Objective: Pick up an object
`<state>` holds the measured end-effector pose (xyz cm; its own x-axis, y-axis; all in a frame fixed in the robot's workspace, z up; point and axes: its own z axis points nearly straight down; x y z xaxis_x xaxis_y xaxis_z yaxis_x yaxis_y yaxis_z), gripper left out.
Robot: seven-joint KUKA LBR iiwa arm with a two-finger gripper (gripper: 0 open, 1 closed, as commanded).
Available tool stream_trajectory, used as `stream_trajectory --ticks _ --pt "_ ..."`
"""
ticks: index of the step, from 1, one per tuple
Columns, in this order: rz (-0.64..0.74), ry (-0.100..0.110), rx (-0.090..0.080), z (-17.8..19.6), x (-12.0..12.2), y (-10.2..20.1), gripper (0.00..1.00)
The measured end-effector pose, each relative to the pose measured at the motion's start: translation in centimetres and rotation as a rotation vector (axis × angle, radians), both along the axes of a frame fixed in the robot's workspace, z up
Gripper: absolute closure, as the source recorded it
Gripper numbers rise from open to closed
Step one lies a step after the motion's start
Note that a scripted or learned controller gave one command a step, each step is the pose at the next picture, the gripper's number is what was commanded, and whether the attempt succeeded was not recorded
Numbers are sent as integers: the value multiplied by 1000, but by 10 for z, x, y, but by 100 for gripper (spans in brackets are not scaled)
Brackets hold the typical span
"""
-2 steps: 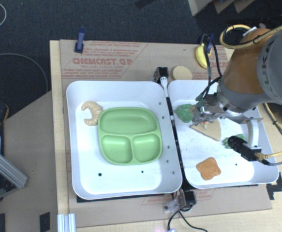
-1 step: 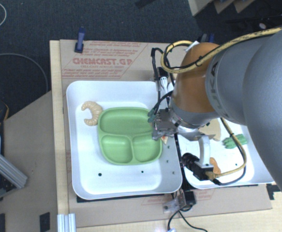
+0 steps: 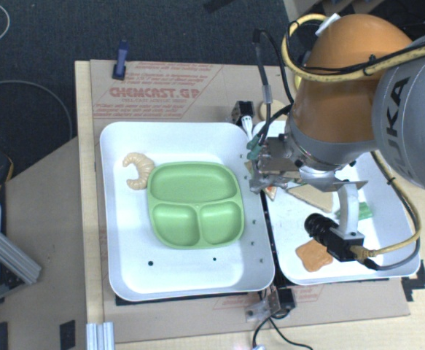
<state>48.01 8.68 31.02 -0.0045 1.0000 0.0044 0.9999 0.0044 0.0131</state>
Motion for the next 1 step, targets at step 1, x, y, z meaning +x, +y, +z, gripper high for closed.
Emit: stream_trajectory --ticks 1 --pt "-6 4 -4 62 0 -31 100"
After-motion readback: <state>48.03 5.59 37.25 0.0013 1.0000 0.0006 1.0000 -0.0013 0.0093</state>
